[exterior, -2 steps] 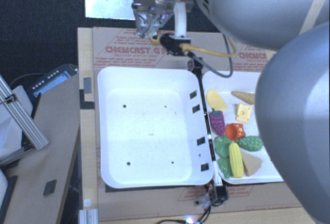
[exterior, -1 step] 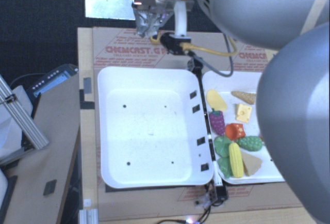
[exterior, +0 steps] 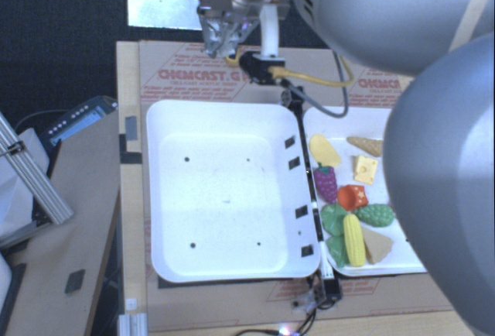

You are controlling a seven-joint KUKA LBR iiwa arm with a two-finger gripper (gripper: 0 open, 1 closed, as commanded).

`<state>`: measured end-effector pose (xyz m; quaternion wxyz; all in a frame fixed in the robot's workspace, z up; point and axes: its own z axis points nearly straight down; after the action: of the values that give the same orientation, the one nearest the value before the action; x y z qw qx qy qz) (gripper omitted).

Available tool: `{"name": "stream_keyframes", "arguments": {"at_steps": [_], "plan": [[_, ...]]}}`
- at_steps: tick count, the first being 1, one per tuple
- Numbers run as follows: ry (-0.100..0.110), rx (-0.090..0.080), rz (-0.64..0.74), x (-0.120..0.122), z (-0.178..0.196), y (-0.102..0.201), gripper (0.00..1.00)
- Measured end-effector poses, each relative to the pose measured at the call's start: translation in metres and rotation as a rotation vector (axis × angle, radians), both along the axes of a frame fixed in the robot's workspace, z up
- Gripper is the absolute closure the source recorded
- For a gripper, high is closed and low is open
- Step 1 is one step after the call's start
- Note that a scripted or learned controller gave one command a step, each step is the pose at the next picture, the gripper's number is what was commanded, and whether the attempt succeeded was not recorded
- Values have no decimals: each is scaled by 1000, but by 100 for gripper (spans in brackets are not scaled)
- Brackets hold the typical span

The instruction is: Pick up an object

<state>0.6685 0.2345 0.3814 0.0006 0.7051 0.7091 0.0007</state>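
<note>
- The objects I could pick lie in the right bin (exterior: 340, 269), bunched against its left wall: a yellow banana-like piece (exterior: 324, 150) at the top, a purple grape bunch (exterior: 326, 183) just below it, and green leafy pieces (exterior: 333, 220) lower down.
- A yellow corn cob (exterior: 353, 239) lies lengthwise beside the green pieces, with a tan wedge (exterior: 378, 245) touching its right side.
- A red tomato-like piece (exterior: 353, 197) sits between the grapes and a knobbly green piece (exterior: 376, 214); above them lie a yellow cheese block (exterior: 365, 169) and a tan bread-like piece (exterior: 365, 145).
- My gripper (exterior: 224, 36) hangs well away from all of these, past the far edge of the bins and above the printed cardboard (exterior: 186, 73) on the counter (exterior: 85, 195).
- I cannot tell how my fingers stand; the tips are small and blurred against the cardboard, and I see nothing between them.
- A white post (exterior: 269, 32) and a black fitting with a yellow cable (exterior: 309, 80) sit just right of my gripper.
- The left bin (exterior: 162, 172) lies between my gripper and the near edge of the counter, its white floor marked by a few dark dots.
- Black clips (exterior: 298, 187) run along the seam where the two bins meet.
- My grey arm (exterior: 402, 9) crosses the top and right of the view.
</note>
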Motion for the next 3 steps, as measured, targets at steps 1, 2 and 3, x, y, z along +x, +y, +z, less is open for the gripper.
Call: {"name": "stream_keyframes", "arguments": {"at_steps": [1,2,3], "plan": [[0,0,0,0,1,0,100],[-1,0,0,0,12,0,100],[-1,0,0,0,13,0,100]]}}
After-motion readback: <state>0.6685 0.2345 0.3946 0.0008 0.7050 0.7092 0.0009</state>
